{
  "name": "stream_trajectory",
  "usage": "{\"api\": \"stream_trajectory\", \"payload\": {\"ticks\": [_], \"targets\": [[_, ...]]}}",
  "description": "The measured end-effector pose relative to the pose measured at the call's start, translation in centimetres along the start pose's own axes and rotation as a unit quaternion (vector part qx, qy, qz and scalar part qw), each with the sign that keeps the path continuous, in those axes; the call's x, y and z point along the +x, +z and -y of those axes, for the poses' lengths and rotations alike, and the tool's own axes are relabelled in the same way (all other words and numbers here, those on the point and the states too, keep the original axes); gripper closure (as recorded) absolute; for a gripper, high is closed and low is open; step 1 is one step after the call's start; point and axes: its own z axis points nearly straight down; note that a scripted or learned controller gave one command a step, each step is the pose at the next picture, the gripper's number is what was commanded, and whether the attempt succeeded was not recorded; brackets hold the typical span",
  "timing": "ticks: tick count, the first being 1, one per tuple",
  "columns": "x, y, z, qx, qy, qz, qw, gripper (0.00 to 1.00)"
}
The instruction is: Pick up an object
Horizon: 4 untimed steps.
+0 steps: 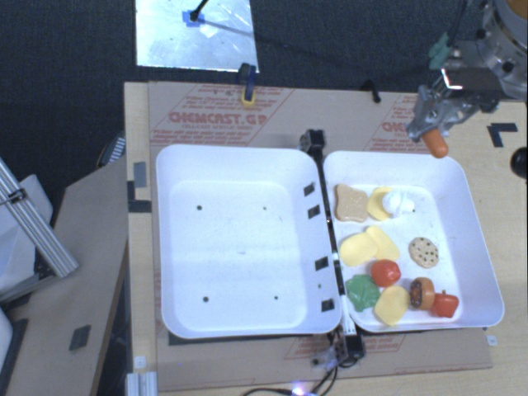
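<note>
1. Gripper is hanging above the far rim of the right bin, at about one o'clock from the middle of the desk, and it is reaching in from the right.

2. Its fingers are closing on an orange carrot-like piece, which is sticking out below them and pointing toward five o'clock; the piece appears to be raised off the bin, so I am judging the pick as already made rather than pending.

3. Long axis of that piece is running from eleven to five o'clock, and its upper end is sitting between the fingers while the lower end is hanging free over the bin's rim.

4. Other toy foods are lying in the right bin, at six to seven o'clock from the gripper: a slice of bread, a cookie, a tomato and a green leafy piece.

5. Left bin is lying at eight o'clock from the gripper, well apart from it.

6. What the coming move is turning on, as I am reading it, is the grip so near one end: the piece is risking a tilt or a slip if the arm is swinging quickly.
</note>
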Motion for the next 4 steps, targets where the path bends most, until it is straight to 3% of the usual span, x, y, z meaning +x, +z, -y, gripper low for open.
{"api": "stream_trajectory", "payload": {"ticks": [1, 2, 3, 4], "targets": [[-2.2, -0.2, -7.4, -0.004, 0.003, 0.001, 1.0, 1.0], [-1.3, 0.4, -17.0, -0.006, 0.001, 0.001, 1.0, 1.0], [4.2, 0.0, -8.3, 0.0, 0.0, 0.0, 1.0, 1.0], [3.3, -0.2, -14.7, -0.004, 0.003, 0.001, 1.0, 1.0]]}}
